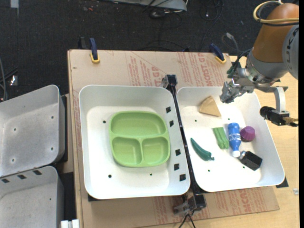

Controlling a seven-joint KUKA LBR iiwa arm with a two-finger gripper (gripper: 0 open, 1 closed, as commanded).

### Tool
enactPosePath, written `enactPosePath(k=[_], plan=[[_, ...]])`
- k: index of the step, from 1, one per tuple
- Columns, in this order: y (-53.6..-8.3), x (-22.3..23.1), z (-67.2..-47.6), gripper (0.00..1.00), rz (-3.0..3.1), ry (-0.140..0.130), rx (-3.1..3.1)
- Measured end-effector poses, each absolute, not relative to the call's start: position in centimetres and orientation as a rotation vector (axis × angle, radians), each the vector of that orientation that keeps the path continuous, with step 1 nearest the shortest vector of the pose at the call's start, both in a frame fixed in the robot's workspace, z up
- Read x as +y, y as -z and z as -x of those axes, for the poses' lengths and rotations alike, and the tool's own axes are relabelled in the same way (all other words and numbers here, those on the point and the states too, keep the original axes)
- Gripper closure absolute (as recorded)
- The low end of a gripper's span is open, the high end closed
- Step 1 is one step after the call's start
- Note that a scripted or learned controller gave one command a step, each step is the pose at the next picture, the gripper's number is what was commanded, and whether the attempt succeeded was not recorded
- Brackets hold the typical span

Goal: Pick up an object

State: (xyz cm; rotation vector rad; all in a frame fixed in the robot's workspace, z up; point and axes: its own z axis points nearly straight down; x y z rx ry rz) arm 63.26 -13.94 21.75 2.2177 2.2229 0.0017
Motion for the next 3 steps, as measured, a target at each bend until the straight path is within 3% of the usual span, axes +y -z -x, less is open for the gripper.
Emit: enactPosePath(k=[1, 3], plan=[[-21.9, -9.0, -64.3, 1.0, -2.214, -0.002, 2.227], [-22.1, 1.6, -63.8, 1.0, -2.214, 0.0, 2.23]])
